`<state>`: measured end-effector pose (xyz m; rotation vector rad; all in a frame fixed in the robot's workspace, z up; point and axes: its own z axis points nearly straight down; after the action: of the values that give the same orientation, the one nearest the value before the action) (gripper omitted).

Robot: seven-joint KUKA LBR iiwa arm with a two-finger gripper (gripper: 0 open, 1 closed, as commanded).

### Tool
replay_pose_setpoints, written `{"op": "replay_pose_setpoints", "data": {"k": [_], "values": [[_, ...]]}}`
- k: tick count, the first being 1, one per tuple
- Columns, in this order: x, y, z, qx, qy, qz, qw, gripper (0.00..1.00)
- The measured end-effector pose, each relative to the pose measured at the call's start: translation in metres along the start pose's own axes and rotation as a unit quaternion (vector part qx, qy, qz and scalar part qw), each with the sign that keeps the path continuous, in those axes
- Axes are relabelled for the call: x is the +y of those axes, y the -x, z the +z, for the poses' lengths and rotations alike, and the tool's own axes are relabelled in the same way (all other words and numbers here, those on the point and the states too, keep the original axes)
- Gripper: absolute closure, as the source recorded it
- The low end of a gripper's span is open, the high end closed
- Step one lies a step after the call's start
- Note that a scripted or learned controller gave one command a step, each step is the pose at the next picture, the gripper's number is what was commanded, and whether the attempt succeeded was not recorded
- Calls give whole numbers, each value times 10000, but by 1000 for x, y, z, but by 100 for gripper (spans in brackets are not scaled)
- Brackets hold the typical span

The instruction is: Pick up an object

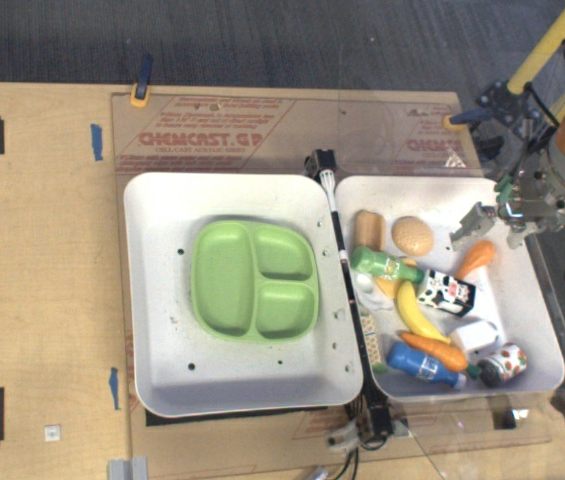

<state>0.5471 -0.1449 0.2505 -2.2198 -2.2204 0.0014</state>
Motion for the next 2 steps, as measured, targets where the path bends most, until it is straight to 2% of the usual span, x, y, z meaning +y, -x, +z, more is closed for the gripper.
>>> {"op": "replay_pose_setpoints", "data": {"k": [1, 2], "values": [[20, -34, 147, 22, -47, -1243, 9922, 0], [43, -39, 161, 5, 58, 1830, 9831, 0]]}}
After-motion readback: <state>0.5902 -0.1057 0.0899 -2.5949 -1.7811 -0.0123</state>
